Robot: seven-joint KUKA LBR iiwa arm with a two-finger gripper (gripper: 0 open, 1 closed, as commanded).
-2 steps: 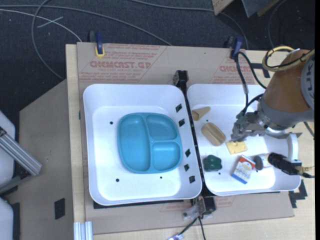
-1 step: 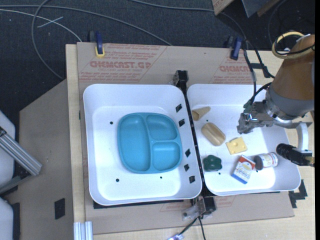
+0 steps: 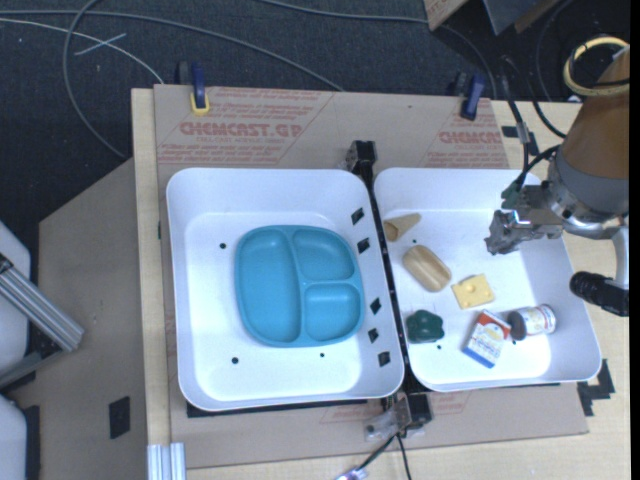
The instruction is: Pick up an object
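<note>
Camera view, bench: two white bins side by side; left bin (image 3: 190, 298), right bin (image 3: 560, 363).
Left bin contents: blue divided plate (image 3: 298, 284), lying flat near the middle.
Right bin contents: tan wedge (image 3: 402, 227) near the divider; tan bread-like piece (image 3: 427, 267) just below it; yellow cheese block (image 3: 473, 292) to its right; dark green object (image 3: 425, 327) at the lower left; red-white-blue carton (image 3: 486, 338) beside a small jar (image 3: 534, 321) lying on its side.
Arm: orange band (image 3: 600, 133) at right.
Gripper (image 3: 503, 236): above the right bin's upper right area, apart from every object; nothing visible in it; finger spacing cannot be told.
</note>
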